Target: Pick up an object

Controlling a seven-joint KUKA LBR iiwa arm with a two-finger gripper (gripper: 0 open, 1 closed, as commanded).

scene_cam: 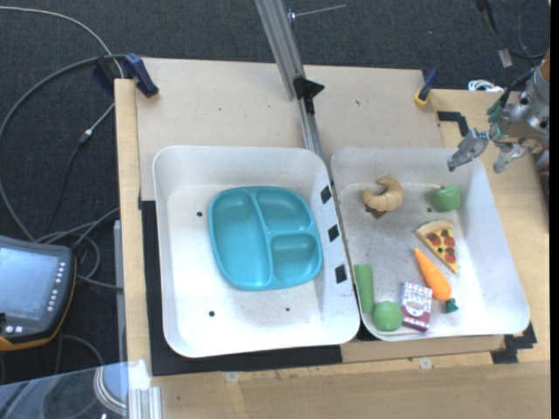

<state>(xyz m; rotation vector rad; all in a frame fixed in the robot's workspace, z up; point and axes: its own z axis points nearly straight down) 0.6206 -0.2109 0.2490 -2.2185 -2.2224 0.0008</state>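
Observation:
My gripper [486, 154] hangs at the right edge of the view, over the far right corner of the right bin [511, 260]. Its two fingers stand apart, open, with nothing between them. Just below and left of it lies a small green fruit [445, 198]. Further left sits a tan croissant [383, 195]. A pizza slice [438, 239], an orange carrot [432, 275], a pink-and-white packet [417, 305], a green ball [388, 315] and a green cylinder [363, 280] lie nearer the front of that bin.
The left bin [179, 260] holds a teal divided plate [263, 236]. A metal pole [284, 37] slants down to the seam between the bins. Clamps sit at the bench's far corners, cables and a pendant at the left.

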